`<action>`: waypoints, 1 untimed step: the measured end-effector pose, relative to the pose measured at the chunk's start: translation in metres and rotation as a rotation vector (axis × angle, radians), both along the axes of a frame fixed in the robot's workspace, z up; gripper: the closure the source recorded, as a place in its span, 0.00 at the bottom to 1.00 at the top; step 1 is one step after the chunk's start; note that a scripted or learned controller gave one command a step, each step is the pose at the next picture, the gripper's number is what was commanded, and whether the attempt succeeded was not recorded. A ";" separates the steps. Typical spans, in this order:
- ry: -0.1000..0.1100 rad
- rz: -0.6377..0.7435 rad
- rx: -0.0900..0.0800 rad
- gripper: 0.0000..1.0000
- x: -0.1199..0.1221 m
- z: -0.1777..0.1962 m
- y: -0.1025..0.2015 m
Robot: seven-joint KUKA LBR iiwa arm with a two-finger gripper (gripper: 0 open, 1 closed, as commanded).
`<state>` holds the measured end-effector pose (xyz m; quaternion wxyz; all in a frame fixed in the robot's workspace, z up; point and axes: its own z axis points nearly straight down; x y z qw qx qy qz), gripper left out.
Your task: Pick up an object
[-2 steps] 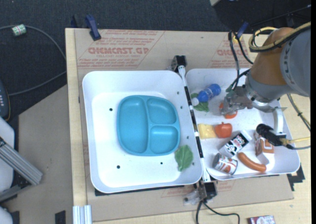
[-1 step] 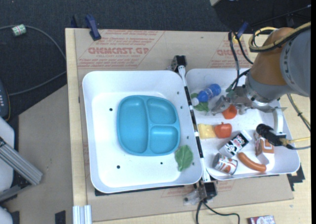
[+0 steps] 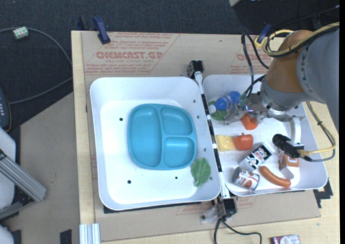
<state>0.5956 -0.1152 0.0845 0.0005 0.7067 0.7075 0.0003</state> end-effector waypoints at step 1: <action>-0.002 0.001 -0.001 1.00 0.000 0.010 0.000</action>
